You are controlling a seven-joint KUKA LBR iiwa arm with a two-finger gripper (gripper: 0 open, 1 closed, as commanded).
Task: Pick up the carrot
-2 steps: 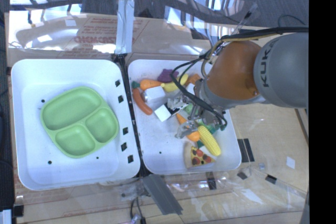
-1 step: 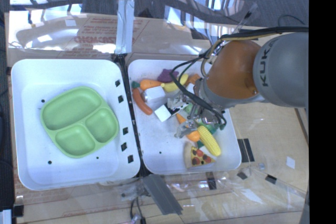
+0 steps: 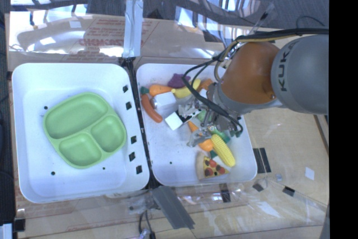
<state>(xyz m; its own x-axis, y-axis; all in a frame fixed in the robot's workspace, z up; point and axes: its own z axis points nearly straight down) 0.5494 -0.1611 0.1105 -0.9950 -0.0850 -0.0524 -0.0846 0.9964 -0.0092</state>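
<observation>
Step in hand looks like the approach, no grasp on the target yet. The arm [image 3: 279, 73] reaches in from the right and the pincer [image 3: 202, 120] hangs low over the middle of the right bin [image 3: 168, 162], buried in the toy-food clutter. Spread or pressed together: cannot tell, the wrist and cables block the tips. Nothing can be seen pinched. The carrot [image 3: 159, 88], best guess, is the orange piece with a greenish end near the bin's top-left corner, lying roughly flat and well to the left of the pincer. Just below it lies a red-orange sausage-like piece [image 3: 151, 108], close in colour, so there is a mix-up risk. A white block [image 3: 165, 100] sits just beside both, and a purple piece [image 3: 178, 80] is just right of the carrot. Nearer the pincer are a corn cob [image 3: 222, 149], a pizza slice [image 3: 211, 167] and small orange bits that are too cluttered to name. The left bin [image 3: 31, 92] holds 1 green divided plate [image 3: 84, 129], not involved. The next move likely calls for a shift up-left across the bin, alignment across the carrot's narrow width, then a descent that stays clear of the white block and the sausage-like piece. The tight spacing there is the main hazard, with the bin wall close behind.
</observation>
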